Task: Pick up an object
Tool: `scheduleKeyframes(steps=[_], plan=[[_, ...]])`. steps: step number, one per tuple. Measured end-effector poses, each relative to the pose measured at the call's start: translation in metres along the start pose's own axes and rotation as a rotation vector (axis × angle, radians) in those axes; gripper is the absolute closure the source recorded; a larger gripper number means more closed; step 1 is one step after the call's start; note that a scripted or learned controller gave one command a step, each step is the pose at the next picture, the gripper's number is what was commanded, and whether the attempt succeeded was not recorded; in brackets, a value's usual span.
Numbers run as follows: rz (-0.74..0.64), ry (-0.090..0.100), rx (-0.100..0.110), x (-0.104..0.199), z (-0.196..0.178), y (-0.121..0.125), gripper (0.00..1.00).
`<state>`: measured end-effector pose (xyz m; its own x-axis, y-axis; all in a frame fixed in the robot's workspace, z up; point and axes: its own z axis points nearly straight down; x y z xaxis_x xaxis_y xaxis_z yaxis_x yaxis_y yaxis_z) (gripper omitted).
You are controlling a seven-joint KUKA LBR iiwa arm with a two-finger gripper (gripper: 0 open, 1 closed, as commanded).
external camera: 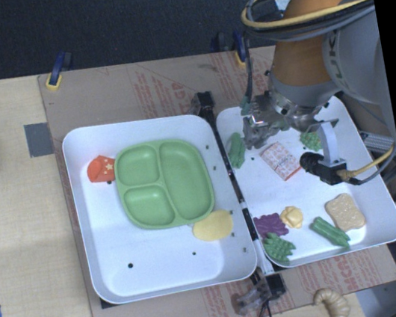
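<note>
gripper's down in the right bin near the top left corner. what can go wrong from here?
1. The gripper sits between a green piece by the bin wall and a red-and-white card; a close could miss both.
2. The card lies flat, so fingers may slide over it.
3. So near the wall, a descent could clip it.

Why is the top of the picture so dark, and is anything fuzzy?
In the camera view, the floor beyond the bench is dark and unlit, while the white bins are bright and evenly lit, with faint shadows; the green divided plate looks sharp, and the claw looks slightly soft and cluttered.
</note>
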<state>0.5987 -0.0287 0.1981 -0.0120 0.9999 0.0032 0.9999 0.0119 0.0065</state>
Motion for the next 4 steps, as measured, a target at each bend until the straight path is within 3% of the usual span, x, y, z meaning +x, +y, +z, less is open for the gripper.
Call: scheduleKeyframes(steps=[1, 2, 3, 4], plan=[[0.007, -0.004, 0.01, -0.005, 0.006, -0.002, 0.0], [0.014, -0.006, 0.008, -0.059, 0.006, -0.002, 0.0], [0.011, -0.005, 0.016, -0.106, 0.112, 0.003, 0.0], [0.008, -0.005, 0.012, -0.105, 0.095, 0.004, 1.0]])
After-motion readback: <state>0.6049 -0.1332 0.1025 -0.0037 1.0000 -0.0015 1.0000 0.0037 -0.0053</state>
